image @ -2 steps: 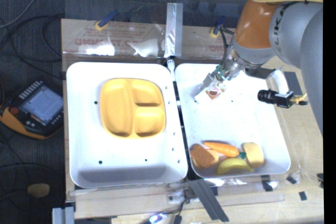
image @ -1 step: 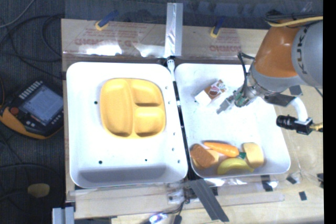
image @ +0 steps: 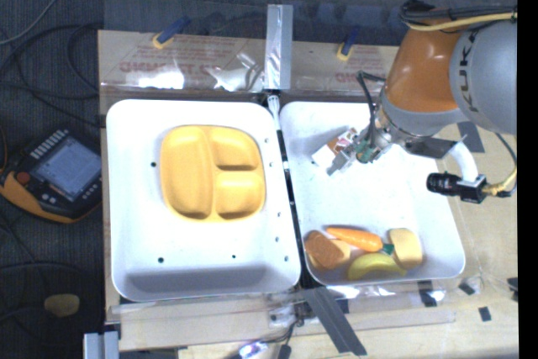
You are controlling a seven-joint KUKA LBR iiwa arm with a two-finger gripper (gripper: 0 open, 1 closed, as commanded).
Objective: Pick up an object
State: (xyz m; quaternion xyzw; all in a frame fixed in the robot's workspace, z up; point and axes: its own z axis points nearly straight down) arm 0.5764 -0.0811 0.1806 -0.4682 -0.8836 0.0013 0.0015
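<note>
Yellow moulded plastic, a three-compartment tray (image: 213,173), is being shown in the left white bin (image: 126,265). Toy foods are being kept along the right white bin's (image: 429,214) near wall: brown bread roll (image: 324,252), orange carrot (image: 355,238), yellow banana (image: 374,266), tan block (image: 406,246). The gripper (image: 340,154), whose open-or-closed state cannot be told, is being held well behind them; descent is best centred over the exposed carrot.

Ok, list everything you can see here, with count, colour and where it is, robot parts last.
bins: 2, white, side by side on the bench
tray: 1, yellow, three compartments, in left bin
carrot: 1, orange, near edge of right bin
bread: 1, brown, left of the carrot
banana: 1, yellow-green, under the carrot's tip
block: 1, pale yellow, right of the carrot
pendant: 1, orange and black, on floor at left
arm: 1, grey with orange band, from right
gripper: 1, over right bin's far half
</note>
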